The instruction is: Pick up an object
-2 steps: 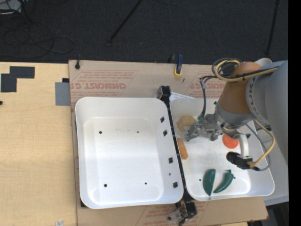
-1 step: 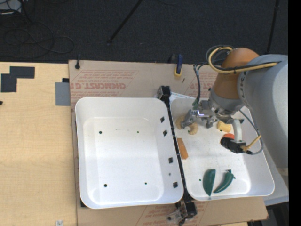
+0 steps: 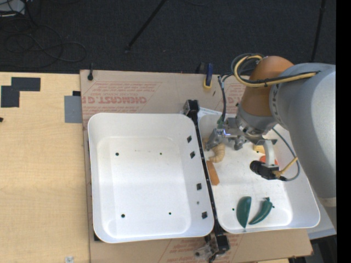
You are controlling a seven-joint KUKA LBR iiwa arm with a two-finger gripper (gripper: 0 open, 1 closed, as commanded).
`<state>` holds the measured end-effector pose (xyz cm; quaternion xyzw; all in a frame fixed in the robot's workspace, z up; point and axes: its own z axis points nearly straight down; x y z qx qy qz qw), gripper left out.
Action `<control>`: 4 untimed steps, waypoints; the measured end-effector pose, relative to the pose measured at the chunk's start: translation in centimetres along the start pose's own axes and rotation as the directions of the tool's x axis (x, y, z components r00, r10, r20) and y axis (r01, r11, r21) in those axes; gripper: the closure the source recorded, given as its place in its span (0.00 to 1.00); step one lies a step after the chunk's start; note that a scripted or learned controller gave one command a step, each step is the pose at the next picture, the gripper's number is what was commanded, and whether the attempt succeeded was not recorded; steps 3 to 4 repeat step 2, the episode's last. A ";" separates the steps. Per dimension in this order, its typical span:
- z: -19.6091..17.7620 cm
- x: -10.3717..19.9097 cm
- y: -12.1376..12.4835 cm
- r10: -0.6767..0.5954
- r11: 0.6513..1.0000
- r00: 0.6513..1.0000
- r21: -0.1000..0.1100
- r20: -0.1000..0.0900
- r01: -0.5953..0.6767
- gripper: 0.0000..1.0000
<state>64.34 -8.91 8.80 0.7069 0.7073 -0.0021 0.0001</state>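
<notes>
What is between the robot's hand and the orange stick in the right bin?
A pale tan lump lies between the hand and the orange stick, as the camera view shows.

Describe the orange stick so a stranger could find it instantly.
In the right bin, look along the wall beside the left bin. The orange stick lies there, just below a pale tan lump. It is slim and orange, unlike the two green pieces.

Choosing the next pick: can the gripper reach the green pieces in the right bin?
Probably yes: the green pieces lie uncovered in the right bin, clear of the gripper.
</notes>
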 end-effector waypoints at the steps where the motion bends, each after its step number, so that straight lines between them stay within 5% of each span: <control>1: -1.0 0.0 0.0 0.000 1.000 1.000 0.002 -0.002 0.000 1.00; 2: -10.6 5.5 0.1 -0.004 1.000 1.000 -0.008 -0.005 0.004 1.00; 4: -10.6 5.5 0.1 -0.004 1.000 1.000 -0.008 -0.005 0.004 1.00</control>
